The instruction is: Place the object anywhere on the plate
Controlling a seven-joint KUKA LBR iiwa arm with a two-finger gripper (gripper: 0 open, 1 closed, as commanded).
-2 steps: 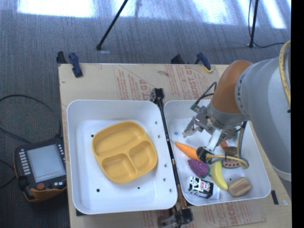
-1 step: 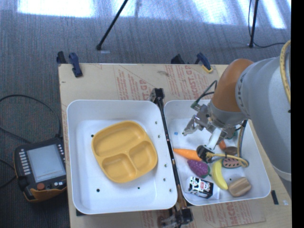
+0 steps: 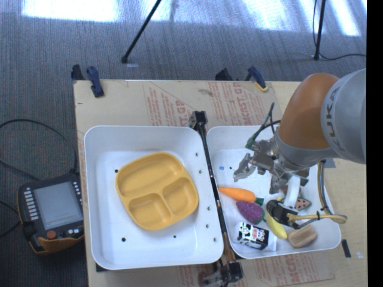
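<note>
A yellow plate (image 3: 157,190) with three compartments lies bare in the left bin (image 3: 102,148). In the right bin (image 3: 224,142) lie an orange carrot (image 3: 238,194), a purple toy fruit (image 3: 249,210), a yellow banana (image 3: 275,226), a small cow-patterned carton (image 3: 252,235), a tan bread piece (image 3: 301,237) and a small brown wedge (image 3: 304,204). My gripper (image 3: 258,171) hangs over the right bin, just above and behind the carrot. I see nothing held in it. The wrist hides part of the bin floor behind it.
A black divider bar (image 3: 206,154) runs between the two bins. Blue clamps (image 3: 94,80) grip the back edge of the board. A teach pendant (image 3: 54,211) lies on the carpet to the left, and tripod legs (image 3: 143,26) stand behind.
</note>
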